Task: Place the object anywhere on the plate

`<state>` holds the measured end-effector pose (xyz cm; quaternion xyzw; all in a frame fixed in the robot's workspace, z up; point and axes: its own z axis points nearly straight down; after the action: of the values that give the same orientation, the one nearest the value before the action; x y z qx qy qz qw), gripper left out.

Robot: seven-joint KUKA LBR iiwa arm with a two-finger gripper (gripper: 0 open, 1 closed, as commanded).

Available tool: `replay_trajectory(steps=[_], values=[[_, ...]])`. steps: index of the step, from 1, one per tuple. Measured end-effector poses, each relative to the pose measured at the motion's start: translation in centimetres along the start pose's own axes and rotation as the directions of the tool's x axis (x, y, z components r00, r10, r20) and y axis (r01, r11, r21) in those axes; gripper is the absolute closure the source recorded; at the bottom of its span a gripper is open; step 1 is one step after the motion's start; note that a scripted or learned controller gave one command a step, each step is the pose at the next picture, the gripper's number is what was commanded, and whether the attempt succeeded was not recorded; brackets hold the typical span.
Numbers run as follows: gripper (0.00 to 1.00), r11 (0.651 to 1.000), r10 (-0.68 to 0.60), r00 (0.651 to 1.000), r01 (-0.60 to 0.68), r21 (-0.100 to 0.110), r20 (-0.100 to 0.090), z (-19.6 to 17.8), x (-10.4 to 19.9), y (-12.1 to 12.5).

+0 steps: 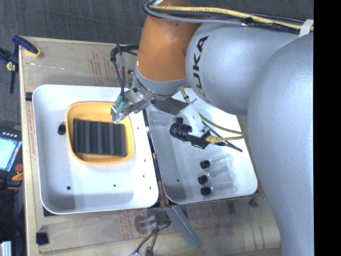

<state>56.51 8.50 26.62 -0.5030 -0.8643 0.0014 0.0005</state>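
At the far left, beside the bench, a small device with a lit blue screen shows at the edge of the view. A blue clip sits on the upper left corner of the bench.

The bench carries 2 white bins side by side. In the left bin a small dark spot is near the left wall; I cannot tell what it is. Just to the right of it lies the yellow plate, which has rounded corners and stands in the upper half of this bin. A black ribbed block lies flat on the plate. It covers most of the inner part of the plate, so that only the yellow rim shows around it. The block has about 4 long grooves, which run from the far side to the near side.

The gripper hangs over the upper right corner of the plate, just beside the upper right corner of the block. Its tip looks green. I cannot tell how far it is open, and I cannot tell whether it holds anything or touches the block.

In the right bin, 3 small clear tubes with black caps lie close together near the front right corner, well apart from the gripper.

The grey arm comes in from the right and covers a large part of the right bin. Its orange band is above the gripper, over the wall between the 2 bins.
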Motion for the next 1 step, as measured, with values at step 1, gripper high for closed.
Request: replay_trajectory(steps=[1], values=[[1.00,0.978,-0.209,0.978,0.209,-0.003,0.001,-2.29,-5.53,4.30]])
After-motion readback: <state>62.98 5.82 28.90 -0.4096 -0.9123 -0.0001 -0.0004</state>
